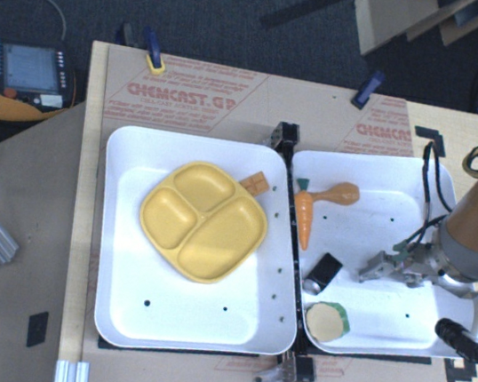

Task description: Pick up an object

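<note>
A brown board is lying over dark carpet, carrying two shallow white bins side by side. The left bin (114,301) is holding a yellow divided plate (203,220) with a small brown block (255,183) peeking out past its upper right rim. The right bin (378,338) is holding the loose pieces: an orange carrot (304,218) lying along the left wall, a tan wooden spoon-like piece (336,193) touching its top end, a black block (324,272) near the divider, and a pale round disc with a green edge (326,321) in the lower left corner.

The arm is reaching in from the right, and the gripper (379,269) is hanging low over the middle of the right bin, its fingers spread apart and gripping nothing. This is looking like the approach step, before any grasp. The black block is the nearest piece, just left of the fingertips, so it seems the likely target. The next move is calling for a short shift left, a descent, then closing on the block's narrow sides. The block is looking small, flat and dark, tilted diagonally.
</note>
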### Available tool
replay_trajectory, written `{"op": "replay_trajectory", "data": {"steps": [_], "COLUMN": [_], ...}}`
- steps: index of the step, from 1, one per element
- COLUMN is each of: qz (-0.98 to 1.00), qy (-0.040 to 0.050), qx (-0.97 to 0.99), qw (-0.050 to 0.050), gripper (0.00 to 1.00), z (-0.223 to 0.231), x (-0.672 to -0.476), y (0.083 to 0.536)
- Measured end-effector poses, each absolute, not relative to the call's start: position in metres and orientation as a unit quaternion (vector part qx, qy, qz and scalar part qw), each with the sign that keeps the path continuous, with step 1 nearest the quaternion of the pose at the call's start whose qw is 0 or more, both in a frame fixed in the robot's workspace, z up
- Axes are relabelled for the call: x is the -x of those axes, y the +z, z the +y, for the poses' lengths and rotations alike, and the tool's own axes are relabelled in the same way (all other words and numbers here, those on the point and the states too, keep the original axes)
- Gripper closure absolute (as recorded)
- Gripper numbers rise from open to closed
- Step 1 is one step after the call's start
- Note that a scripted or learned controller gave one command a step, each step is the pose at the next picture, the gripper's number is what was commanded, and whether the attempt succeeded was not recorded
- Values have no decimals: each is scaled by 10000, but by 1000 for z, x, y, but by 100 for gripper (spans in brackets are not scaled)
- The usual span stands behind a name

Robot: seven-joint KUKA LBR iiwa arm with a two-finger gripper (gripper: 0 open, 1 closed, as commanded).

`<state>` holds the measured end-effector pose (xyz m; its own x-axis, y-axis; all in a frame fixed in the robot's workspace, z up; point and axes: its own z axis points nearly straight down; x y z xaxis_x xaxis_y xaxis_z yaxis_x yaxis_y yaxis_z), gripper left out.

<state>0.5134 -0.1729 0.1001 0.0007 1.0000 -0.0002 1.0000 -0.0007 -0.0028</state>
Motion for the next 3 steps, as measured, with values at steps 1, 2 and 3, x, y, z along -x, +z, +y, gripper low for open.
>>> {"op": "replay_trajectory", "data": {"steps": [1, 2, 3], "qz": [-7064, -7072, -7075], "qy": [-6, -2, -15], "qx": [7078, 7070, 7067], "qw": [-50, -8, -38], "gripper": [100, 100, 100], "z": [-175, -175, -175], "x": [-516, -519, -520], "y": [115, 155, 208]}}
